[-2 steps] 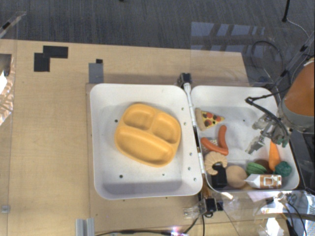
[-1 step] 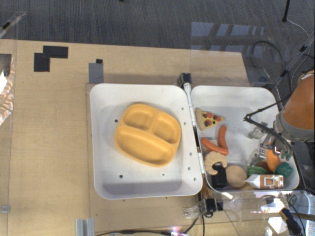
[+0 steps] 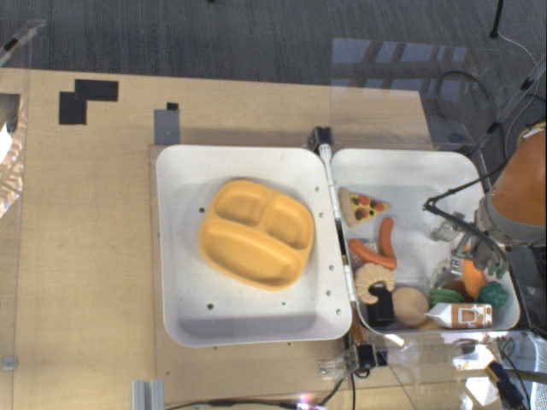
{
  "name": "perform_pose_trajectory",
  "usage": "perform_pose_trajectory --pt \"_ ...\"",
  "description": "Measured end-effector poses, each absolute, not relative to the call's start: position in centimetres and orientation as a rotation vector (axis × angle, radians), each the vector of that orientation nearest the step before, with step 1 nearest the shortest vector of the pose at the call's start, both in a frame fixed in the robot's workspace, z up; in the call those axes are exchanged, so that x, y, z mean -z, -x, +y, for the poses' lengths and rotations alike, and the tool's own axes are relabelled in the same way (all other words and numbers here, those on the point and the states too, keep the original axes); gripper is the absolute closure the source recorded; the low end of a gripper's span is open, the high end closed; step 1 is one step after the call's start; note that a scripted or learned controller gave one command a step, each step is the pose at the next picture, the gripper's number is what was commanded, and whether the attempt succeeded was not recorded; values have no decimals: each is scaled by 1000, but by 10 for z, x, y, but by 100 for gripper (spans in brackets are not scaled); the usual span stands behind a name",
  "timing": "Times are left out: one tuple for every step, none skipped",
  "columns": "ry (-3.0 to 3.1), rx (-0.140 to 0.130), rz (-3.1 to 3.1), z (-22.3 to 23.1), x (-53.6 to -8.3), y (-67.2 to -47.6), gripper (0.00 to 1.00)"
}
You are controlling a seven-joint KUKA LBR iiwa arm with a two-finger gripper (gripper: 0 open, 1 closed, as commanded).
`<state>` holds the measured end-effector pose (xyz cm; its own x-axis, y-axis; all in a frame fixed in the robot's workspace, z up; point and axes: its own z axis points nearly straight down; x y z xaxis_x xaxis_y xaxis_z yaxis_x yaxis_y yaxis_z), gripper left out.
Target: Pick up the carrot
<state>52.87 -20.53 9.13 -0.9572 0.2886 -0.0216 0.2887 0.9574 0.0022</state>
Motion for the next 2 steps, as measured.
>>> perform_pose_trajectory --pt "-455 1 3087 -205 -91 -529 0" --pt "-829 -3 3005 -205 -91 -499 0"
